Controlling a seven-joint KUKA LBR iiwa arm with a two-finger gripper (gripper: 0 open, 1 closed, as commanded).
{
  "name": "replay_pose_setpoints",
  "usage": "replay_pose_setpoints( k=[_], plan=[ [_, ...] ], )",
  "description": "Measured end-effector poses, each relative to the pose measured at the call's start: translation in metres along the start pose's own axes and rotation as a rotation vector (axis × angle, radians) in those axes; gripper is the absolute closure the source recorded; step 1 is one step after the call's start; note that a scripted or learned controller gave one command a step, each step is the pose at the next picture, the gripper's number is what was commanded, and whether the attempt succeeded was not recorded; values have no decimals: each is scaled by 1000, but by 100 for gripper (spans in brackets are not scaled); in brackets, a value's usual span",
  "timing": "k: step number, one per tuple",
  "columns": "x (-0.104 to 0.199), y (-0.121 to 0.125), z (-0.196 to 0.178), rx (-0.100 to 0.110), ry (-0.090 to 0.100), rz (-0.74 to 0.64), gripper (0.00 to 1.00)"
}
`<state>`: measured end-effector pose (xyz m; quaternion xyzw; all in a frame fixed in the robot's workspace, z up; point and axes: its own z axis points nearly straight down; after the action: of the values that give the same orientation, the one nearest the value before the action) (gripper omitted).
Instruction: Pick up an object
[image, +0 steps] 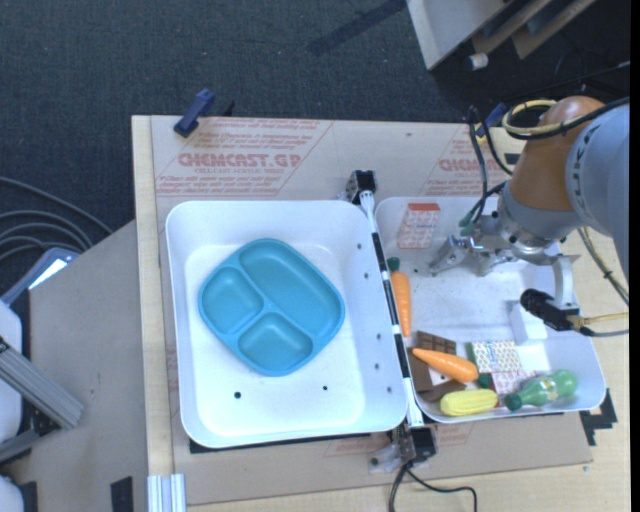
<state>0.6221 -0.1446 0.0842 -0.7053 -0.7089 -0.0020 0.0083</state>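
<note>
A paper-covered bench stood on dark carpet, cables at far left. The gripper hung over the right bin, its jaws' spread unclear. Carrots, corn and a green bottle lay lower right; the left bin held a blue plate.

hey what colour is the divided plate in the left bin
The plate is light blue, seen plainly in the camera view, lying in the white left bin.

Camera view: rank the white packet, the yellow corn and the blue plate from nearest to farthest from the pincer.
Measured from the pincer:
1. White packet, just beside it at the right bin's far end.
2. Yellow corn, at that bin's near end.
3. Blue plate, in the left bin.
</note>
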Motion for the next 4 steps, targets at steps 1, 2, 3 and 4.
replay_pose_setpoints(
  k=[1, 2, 3, 4],
  plan=[
    [-37, -41, -1, -6, -14, 6, 0],
    [20, 5, 0, -10, -14, 4, 0],
    [5, 41, -1, -4, -13, 4, 0],
    [-15, -44, 0, -6, -14, 6, 0]
  ],
)
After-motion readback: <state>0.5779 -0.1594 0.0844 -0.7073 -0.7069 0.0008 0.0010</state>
